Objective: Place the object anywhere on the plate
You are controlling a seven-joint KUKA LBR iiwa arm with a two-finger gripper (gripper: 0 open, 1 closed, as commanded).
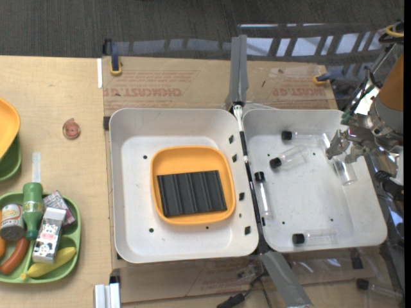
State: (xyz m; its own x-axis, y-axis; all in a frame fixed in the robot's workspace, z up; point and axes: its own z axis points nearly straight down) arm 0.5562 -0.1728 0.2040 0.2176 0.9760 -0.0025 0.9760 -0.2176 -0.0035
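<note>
An orange plate (pixel 191 155) lies in the left bin (pixel 128 172), and a black ridged slab (pixel 192 193) rests on it. Several clear vials with black caps lie in the right bin (pixel 359 230): one at the back (pixel 297 135), one near the middle (pixel 290 155), one along the left wall (pixel 262 194), one at the front (pixel 316 238). My gripper (pixel 339 150) hovers over the right bin's far right side. A clear vial (pixel 345 171) shows just below it; whether it is gripped I cannot tell.
A raised divider (pixel 247 172) separates the two bins. Left of the bins, on the wooden table, sit a green tray of toy food (pixel 61 262) and an orange bowl (pixel 6 130). Metal framework (pixel 302 40) stands behind the right bin.
</note>
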